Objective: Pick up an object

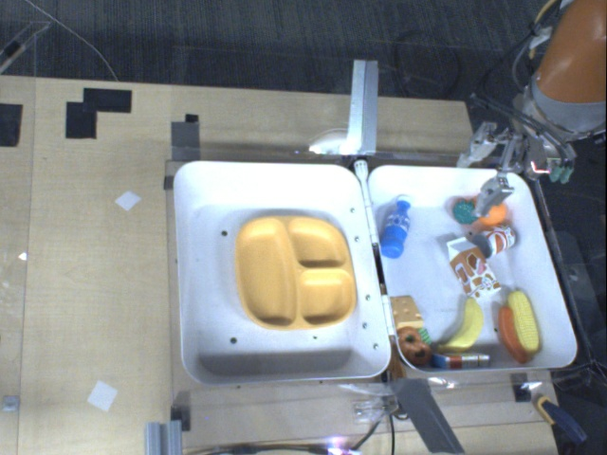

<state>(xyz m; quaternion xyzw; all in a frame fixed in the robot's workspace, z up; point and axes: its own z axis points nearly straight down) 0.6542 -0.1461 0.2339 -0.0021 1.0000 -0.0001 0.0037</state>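
End effector (493,190) sat over the upper right of the frame, at the top of the right bin (432,183), just above the teal piece (464,211) and orange piece (493,218). Can't tell from this view whether it was parted or closed; nothing visibly clamped in it.

Likely target was that teal/orange pair, touching each other, with a small dark-and-white item (501,240) just below. It was crowded there. My read: come straight down and centre on one piece rather than straddling the pair, or a neighbour gets nudged. The blue bottle (395,227), lying alone at the bin's left side, would have been an easier pick.

Count:
- 2 white bins; left bin (204,254) held 1 yellow divided tray (294,270)
- right bin: 1 blue bottle, 1 banana (466,325), 1 corn cob (523,318), 1 red-orange item (511,335) beside the cob, 1 brown-and-white patterned packet (474,271), 1 tan block (407,311), 1 marker-like stick (463,358) at the bottom edge
- desk (85,282) around the bins: a few small paper scraps
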